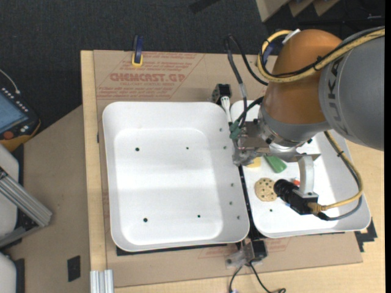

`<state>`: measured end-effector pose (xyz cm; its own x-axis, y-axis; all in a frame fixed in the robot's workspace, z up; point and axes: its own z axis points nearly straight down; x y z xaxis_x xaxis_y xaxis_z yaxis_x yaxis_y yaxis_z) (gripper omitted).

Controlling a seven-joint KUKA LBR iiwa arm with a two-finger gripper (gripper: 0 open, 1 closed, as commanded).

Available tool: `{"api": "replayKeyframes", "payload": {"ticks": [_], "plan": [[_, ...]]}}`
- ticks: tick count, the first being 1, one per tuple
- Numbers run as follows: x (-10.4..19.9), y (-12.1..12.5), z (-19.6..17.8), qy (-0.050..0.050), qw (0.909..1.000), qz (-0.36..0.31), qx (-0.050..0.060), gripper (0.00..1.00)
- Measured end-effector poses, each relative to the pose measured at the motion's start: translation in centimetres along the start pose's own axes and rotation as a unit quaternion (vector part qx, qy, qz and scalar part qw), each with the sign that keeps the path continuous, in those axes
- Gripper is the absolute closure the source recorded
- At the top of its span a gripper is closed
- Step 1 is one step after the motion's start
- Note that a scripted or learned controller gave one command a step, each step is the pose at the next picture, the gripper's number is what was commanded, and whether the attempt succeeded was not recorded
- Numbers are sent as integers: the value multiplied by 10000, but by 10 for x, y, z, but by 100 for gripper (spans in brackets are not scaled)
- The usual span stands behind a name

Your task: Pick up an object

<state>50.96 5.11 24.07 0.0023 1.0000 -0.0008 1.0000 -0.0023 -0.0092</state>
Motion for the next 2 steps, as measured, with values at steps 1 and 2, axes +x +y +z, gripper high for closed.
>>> {"api": "replayKeyframes", "payload": {"ticks": [1,2], "plan": [[68,-22,-74,27,9999,-58,-84,100],[136,-32,-134,30,9999,-60,-84,100]]}}
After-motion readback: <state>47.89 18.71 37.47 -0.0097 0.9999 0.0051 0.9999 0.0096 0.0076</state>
